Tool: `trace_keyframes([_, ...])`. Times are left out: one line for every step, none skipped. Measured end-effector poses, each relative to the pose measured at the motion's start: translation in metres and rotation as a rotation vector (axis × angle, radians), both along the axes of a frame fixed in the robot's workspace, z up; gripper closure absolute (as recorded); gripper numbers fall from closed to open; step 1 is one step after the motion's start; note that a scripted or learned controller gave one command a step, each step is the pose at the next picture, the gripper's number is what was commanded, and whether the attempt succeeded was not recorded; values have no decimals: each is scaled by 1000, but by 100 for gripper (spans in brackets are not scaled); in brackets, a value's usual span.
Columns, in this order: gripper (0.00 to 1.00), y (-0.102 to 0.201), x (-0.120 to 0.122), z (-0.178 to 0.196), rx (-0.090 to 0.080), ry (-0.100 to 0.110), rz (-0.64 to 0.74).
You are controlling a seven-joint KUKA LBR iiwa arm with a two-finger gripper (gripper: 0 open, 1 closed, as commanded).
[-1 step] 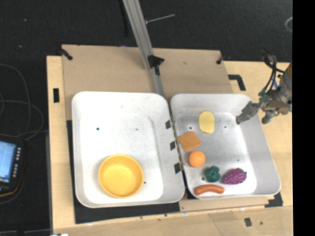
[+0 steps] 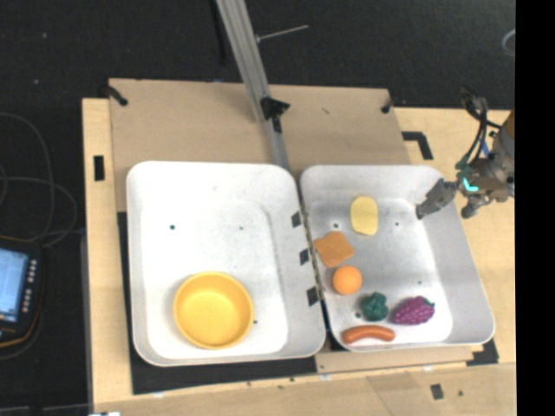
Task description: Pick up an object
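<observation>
The right bin (image 2: 451, 267) holds several toy foods. A pale yellow piece (image 2: 364, 216) lies near its back. A tan-orange square piece (image 2: 334, 249) and an orange ball (image 2: 347, 280) sit by its left wall. Along the front lie a green piece (image 2: 375, 305), a purple bunch of grapes (image 2: 413, 310) and a red-orange sausage (image 2: 368, 334). My gripper (image 2: 451, 206) hangs over the bin's back right corner, to the right of the yellow piece and apart from it. It is open, with nothing between its fingers.
A yellow bowl (image 2: 213, 309) sits at the front of the left bin (image 2: 208, 206). A grey metal pole (image 2: 247, 50) slants down from the top to the gap between the bins. A tablet (image 2: 13, 284) lies off the bench at far left.
</observation>
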State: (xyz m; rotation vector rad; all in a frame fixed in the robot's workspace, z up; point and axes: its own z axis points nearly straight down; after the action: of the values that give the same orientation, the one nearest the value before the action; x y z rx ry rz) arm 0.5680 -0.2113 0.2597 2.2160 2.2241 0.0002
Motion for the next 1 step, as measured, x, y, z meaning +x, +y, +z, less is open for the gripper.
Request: trace_keyframes([0, 0, 6, -58, 0, 1, -3])
